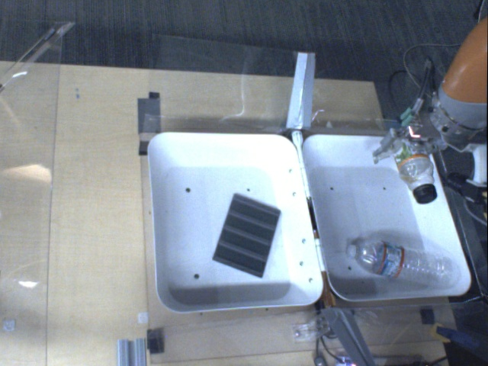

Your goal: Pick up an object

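Hand (395, 146) over right bin's (343, 204) far corner, open or closed can't tell; approach step, next lower onto clear bottle (396, 259) by front edge

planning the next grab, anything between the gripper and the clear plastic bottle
Nothing visible: the gripper is above the white right bin at its far side, and the clear plastic bottle lies near its front wall.
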{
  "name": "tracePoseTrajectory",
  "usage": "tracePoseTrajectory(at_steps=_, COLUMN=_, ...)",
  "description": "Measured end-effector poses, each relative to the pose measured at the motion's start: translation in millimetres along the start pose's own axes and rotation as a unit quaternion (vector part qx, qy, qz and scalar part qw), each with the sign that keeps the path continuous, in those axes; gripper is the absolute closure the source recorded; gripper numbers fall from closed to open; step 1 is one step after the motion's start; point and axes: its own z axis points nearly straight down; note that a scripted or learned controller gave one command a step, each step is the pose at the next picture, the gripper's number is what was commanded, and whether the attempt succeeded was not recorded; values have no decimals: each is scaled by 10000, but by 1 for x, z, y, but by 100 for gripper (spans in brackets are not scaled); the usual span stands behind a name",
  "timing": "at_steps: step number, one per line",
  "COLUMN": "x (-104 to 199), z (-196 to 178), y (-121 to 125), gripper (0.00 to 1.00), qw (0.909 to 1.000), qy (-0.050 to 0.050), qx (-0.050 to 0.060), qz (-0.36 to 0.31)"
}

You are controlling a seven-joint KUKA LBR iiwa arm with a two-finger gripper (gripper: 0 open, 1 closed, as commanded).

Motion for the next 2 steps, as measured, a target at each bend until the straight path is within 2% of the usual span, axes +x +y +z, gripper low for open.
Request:
tracePoseTrajectory(at_steps=1, x=20, z=108, y=-32, gripper=0, qw=9953, qy=-6, qx=-35, qz=-968)
tracePoseTrajectory(at_steps=2, x=-23, z=109, y=-7, gripper=0, qw=9998, qy=-5, qx=-20, qz=-173)
